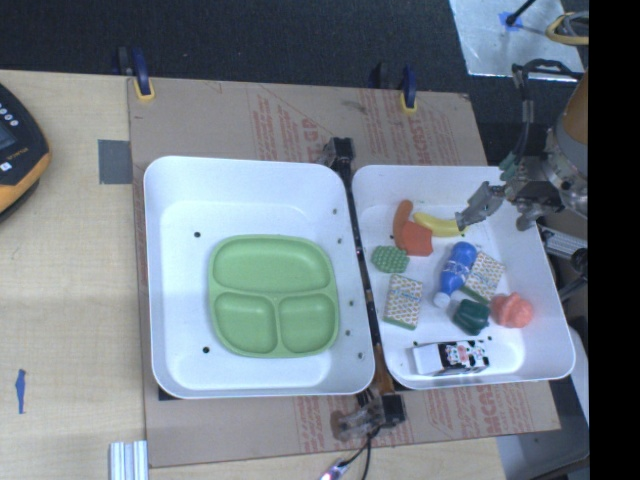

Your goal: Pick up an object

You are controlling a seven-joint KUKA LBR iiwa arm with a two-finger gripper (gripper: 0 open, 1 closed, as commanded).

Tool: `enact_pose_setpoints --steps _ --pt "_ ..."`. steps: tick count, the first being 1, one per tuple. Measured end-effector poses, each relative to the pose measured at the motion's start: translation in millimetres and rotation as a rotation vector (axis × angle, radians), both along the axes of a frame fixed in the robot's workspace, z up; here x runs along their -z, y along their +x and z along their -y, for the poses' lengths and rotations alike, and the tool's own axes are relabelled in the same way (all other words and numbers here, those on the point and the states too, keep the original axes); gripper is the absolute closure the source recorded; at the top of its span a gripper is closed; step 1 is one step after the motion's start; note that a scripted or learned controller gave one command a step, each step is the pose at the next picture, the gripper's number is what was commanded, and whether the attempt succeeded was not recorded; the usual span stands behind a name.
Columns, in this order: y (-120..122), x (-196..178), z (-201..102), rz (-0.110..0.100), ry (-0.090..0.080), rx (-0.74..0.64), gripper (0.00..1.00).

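The right bin (540,363) holds several small objects. Among them are an orange-red piece (408,234), a yellow banana (436,224), a blue bottle (457,271), a dark green lump (470,315), a pink lump (513,310) and a black-and-white carton (452,356). My gripper (502,213) hangs over the bin's far right part, just right of the banana. It is open, with nothing between its fingers. One fingertip (474,211) points toward the banana's right end.
The left bin (165,268) holds a green divided plate (272,295). A green textured piece (390,259) and two checkered packets (404,301) (487,273) also lie in the right bin. A yellow-black device (15,158) sits at the bench's far left.
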State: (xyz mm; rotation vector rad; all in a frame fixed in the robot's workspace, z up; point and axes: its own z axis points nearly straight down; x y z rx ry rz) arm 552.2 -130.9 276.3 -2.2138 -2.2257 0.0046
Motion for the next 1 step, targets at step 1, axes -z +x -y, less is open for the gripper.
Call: enact_pose_setpoints --steps 1 --pt "14.3 85.4 -63.8 -0.002 0.0 -0.001 0.0"
